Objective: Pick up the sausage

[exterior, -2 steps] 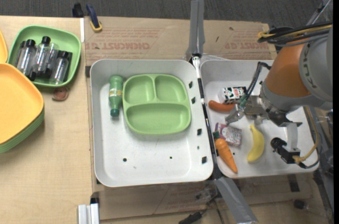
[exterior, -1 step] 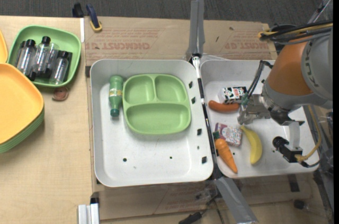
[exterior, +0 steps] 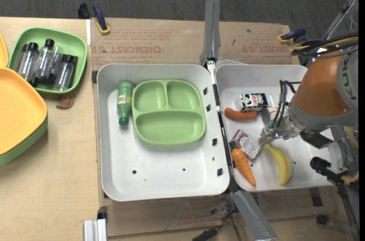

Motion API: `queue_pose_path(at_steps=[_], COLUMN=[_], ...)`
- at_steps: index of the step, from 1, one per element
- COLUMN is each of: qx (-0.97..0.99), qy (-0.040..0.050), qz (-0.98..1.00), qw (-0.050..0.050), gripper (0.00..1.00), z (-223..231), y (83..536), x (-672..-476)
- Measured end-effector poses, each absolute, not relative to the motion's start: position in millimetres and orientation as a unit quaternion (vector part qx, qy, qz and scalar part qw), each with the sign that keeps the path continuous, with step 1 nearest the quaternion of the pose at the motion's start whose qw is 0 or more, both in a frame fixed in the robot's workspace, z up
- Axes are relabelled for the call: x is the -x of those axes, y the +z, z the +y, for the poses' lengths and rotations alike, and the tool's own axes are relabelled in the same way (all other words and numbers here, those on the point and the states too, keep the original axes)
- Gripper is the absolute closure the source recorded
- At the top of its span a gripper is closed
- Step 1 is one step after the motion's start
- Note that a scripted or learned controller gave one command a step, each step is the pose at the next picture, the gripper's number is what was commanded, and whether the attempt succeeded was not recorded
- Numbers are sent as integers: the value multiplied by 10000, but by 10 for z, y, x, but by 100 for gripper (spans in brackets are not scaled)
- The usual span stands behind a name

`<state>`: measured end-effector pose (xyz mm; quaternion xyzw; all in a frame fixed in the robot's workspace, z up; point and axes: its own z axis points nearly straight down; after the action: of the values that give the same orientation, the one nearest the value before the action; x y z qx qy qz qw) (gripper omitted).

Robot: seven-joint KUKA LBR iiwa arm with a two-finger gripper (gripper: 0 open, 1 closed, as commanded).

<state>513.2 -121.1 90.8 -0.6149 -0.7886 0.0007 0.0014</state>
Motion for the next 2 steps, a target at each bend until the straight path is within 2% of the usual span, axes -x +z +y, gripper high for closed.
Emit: queue_pose_path(at_steps=[1,2], qx=[6163,7683], qy=[8,15], qz=[-7875,-6401], qw=[13,4], gripper=[100,100], z=[-1219,-1816], y=[994,906], x=[-5135,-5407])
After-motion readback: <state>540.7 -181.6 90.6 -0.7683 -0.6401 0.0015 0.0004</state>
